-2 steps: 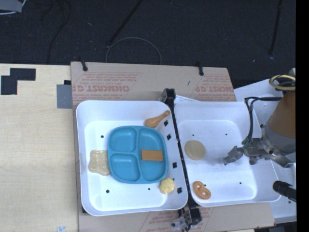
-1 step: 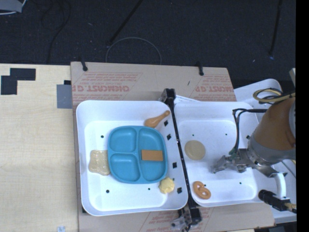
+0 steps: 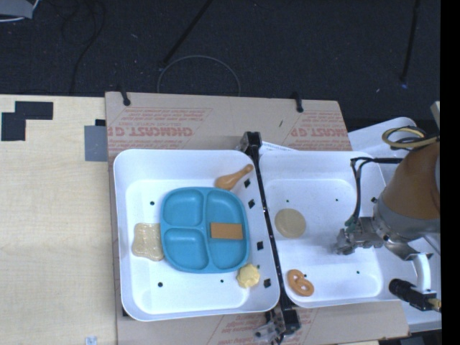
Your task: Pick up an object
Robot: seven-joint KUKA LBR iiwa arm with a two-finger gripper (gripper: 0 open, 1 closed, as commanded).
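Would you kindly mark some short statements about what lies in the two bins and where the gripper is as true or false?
1. The blue divided plate lies in the left bin. True.
2. The pretzel lies on the blue plate. False: it lies in the right bin.
3. The gripper is over the right bin. True.
4. The round tan disc is in the left bin. False: right bin.
5. An orange-brown rectangular piece lies on the plate. True.

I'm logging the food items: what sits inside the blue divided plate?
One orange-brown rectangular block lies in a right compartment of the blue divided plate. The other compartments show bare blue. Whatever lies beneath the plate is covered.
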